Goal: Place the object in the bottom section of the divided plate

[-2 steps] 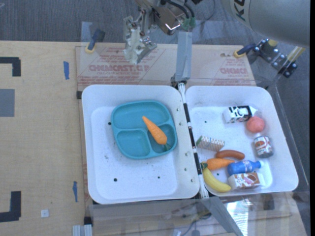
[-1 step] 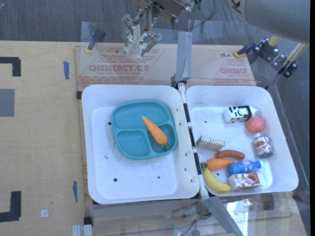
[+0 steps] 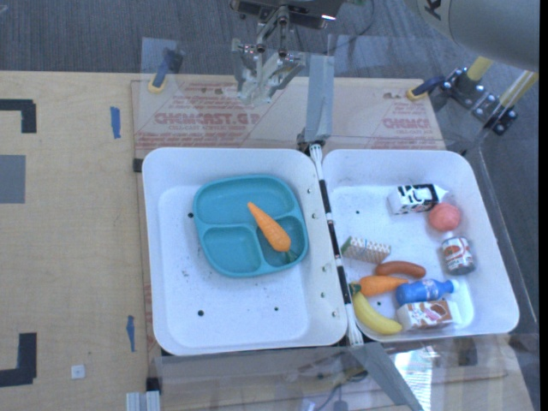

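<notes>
A teal divided plate (image 3: 224, 248) lies in the left white bin (image 3: 171, 315). An orange carrot (image 3: 270, 227) rests on the plate at a slant, its thin end in the large far section and its thick end over the ridge in the near right section. My gripper (image 3: 265, 68) hangs well beyond the bins' far edge, over the bench's printed board, far from the plate. Its fingers stand apart with nothing between them.
The right bin (image 3: 488, 187) holds a black-and-white carton (image 3: 415, 197), a pink ball (image 3: 444, 217), a small can (image 3: 456, 253), a wafer (image 3: 366, 249), a sausage (image 3: 400, 270), a blue bottle (image 3: 424, 291) and a banana (image 3: 375, 315). The arm's grey body (image 3: 479, 7) fills the top right.
</notes>
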You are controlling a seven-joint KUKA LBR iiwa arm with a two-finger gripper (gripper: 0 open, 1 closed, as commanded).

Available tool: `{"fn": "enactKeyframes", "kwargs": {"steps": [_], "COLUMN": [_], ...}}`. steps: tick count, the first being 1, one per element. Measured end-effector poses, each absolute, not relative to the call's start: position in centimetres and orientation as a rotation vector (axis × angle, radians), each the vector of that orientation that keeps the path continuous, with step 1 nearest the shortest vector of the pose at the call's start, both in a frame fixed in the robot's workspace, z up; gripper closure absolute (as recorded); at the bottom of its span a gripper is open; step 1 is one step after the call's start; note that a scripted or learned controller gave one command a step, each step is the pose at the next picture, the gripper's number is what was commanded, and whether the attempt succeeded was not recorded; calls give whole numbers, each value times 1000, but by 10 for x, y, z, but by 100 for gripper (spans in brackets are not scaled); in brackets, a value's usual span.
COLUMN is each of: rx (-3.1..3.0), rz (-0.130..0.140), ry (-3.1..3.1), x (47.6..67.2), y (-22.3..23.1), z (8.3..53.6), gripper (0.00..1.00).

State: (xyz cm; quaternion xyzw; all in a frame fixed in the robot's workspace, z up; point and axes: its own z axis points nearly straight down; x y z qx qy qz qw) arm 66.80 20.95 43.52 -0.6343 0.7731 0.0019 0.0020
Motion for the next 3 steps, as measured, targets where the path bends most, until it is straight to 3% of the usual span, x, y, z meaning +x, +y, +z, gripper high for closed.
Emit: {"fn": "enactKeyframes", "kwargs": {"steps": [1,2,3], "rx": [-2483,-2875,-2896], "rz": [7,5,10], "ry": [1920,1251,1212], "x": [668,668,668], "y": [187,224,223], "z": [435,434,352], "gripper": [100,100,100]}}
